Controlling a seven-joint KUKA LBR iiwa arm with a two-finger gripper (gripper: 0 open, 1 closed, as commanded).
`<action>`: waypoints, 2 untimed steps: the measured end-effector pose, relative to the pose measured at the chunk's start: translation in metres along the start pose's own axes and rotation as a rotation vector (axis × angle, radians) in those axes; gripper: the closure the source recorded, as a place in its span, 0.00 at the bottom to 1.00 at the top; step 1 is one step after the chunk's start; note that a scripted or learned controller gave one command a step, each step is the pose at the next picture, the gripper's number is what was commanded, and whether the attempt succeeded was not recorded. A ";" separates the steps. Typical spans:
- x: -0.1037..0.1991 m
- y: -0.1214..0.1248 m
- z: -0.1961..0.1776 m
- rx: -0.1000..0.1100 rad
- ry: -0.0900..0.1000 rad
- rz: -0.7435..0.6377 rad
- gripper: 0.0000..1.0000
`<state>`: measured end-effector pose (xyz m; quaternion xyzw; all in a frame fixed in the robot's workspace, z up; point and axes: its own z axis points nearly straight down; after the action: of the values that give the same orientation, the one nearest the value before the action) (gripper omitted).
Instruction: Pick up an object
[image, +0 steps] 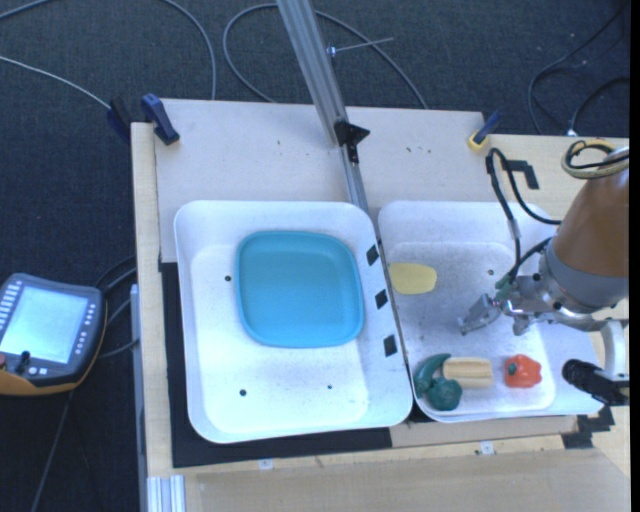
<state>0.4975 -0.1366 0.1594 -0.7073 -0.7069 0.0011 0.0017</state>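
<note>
Grey tool (484, 314) low over right bin (450, 235) floor at frame right, poised for pick; finger state unclear. Red toy (521, 371), tan block (468, 372) lie below it, untouched.

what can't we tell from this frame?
- Gripper: too small and blurred in the camera view to read its state.
- Arm above the wrist: cut off by the right edge.
- Green object: too small to identify; tan block overlaps one side.
</note>
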 end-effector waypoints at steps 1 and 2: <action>0.003 0.001 0.062 0.001 0.001 -0.001 0.00; 0.003 0.003 0.049 -0.005 -0.001 -0.001 1.00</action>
<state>0.5001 -0.1336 0.1106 -0.7069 -0.7073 -0.0004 -0.0003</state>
